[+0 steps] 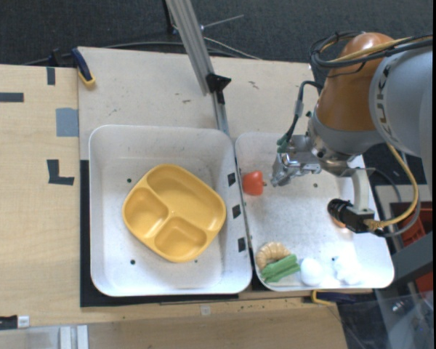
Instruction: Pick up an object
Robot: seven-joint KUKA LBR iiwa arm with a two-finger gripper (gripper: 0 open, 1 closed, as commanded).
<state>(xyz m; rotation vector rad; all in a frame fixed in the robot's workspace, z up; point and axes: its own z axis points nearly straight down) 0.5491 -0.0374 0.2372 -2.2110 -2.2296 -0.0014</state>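
Note:
A small red-orange object (253, 183) lies at the left edge of the right bin (312, 217), close to the divider. My gripper (282, 170) hangs just to its right, above the bin floor, a short gap away from it. Nothing shows between its tips. At the bin's front edge sit a tan ring-shaped item (272, 252), a green piece (280, 268) and two white lumps (311, 270).
The left bin (109, 195) holds a yellow divided tray (174, 211). A metal pole (196, 49) slants down to the divider between the bins. Black cabling and a connector (346, 214) hang off the arm over the right bin's right side.

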